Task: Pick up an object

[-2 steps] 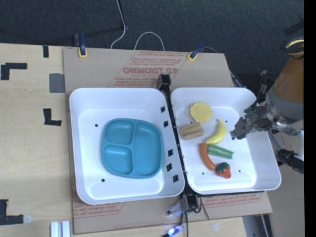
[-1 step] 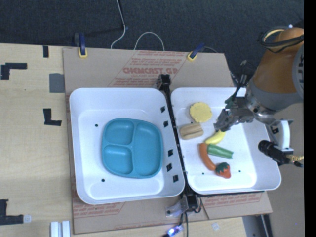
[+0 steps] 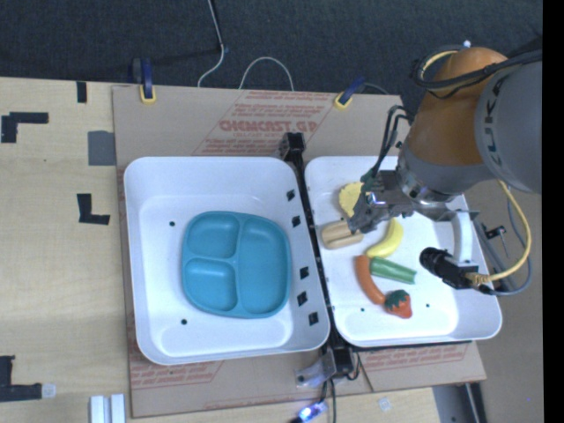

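Gripper [image 3: 366,211] sits low in the right bin [image 3: 476,324], right over the tan bread-roll thing [image 3: 336,233] and next to the yellow banana [image 3: 388,239], but honestly can't tell if it's grabbing anything. Carrot [image 3: 369,280], green piece [image 3: 392,270] and strawberry [image 3: 399,303] lie nearer in that bin. Left bin [image 3: 145,236] has a blue divided plate [image 3: 236,263].

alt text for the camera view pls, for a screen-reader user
A grey and orange arm reaches from the right, its gripper low over toy food in the right white bin: a banana, carrot and strawberry. The left bin holds a blue divided plate.
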Robot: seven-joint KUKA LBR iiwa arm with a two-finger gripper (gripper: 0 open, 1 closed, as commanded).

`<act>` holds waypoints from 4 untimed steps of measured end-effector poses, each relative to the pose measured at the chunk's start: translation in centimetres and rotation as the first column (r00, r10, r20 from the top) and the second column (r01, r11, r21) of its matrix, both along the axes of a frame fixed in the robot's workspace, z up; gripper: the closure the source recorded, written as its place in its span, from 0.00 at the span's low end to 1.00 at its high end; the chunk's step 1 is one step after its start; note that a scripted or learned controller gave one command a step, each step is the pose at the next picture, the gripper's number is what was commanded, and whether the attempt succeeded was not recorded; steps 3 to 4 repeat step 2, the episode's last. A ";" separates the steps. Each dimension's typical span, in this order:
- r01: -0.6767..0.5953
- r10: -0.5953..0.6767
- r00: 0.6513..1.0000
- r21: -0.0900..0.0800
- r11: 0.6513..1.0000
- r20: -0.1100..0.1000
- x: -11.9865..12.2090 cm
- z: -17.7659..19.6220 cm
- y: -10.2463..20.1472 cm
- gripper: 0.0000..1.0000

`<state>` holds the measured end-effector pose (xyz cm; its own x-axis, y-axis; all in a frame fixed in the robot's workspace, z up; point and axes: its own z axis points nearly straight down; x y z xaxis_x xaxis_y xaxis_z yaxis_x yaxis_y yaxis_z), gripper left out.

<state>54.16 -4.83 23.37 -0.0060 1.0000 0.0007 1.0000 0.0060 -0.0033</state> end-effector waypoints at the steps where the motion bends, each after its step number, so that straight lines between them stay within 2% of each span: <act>1: -0.002 0.002 1.000 0.001 1.000 0.002 1.1 0.5 5.7 1.00; 2: 0.000 0.000 1.000 0.000 1.000 0.001 2.1 0.1 10.2 1.00; 4: 0.000 0.000 1.000 0.000 1.000 0.001 2.1 0.1 10.2 1.00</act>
